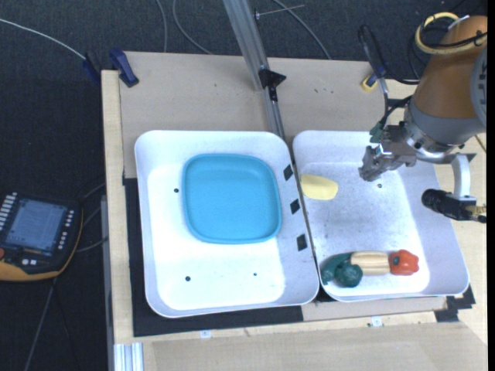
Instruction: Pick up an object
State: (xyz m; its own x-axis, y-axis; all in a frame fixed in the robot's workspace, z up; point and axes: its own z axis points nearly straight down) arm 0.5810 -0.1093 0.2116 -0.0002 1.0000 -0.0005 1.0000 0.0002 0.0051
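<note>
In the right bin [433, 207] a pale yellow, lemon-like object [319, 187] lies near the left wall. Along the bin's front edge lie a dark green object [342, 272], a tan cylinder [371, 263] and a red object [403, 263], side by side in a row. My gripper [374, 168] hangs over the bin's back part, to the right of the yellow object and apart from it. Nothing shows between its fingers.
The left bin [158, 230] holds a blue square plate [231, 198]. A metal pole [246, 29] slants down to the gap between the bins. A black fitting [448, 202] sticks out over the right bin's right rim. A handheld pendant [35, 234] lies left of the bench.
</note>
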